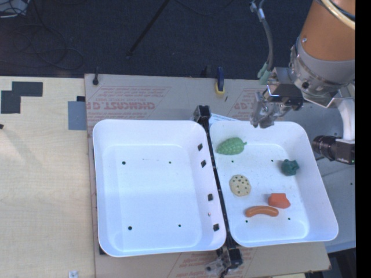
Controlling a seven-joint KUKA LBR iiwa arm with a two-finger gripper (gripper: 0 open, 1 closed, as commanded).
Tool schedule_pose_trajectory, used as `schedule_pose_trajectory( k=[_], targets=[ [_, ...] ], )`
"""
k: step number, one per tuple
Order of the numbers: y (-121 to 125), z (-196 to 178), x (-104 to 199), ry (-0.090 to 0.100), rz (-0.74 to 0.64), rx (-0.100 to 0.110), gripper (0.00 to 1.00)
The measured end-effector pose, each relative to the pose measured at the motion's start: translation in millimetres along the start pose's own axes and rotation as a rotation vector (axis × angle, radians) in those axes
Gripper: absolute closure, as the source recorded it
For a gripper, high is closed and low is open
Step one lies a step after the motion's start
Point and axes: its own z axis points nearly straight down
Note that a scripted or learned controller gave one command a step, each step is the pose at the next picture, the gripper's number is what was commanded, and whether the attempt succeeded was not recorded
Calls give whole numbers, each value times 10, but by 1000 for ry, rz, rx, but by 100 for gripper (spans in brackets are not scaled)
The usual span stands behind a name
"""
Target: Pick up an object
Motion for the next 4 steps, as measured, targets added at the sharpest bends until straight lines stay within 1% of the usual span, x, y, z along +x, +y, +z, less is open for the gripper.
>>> schedule_pose_trajectory(
  k=[1,2,3,4],
  targets=[
    [-402,-67,531,0,0,10,100],
    [-518,-173,1384,0,-4,9,100],
    [-490,1613,1240,-7,6,24,100],
    [-283,1173,1096,-1,6,6,100]
  ],
)
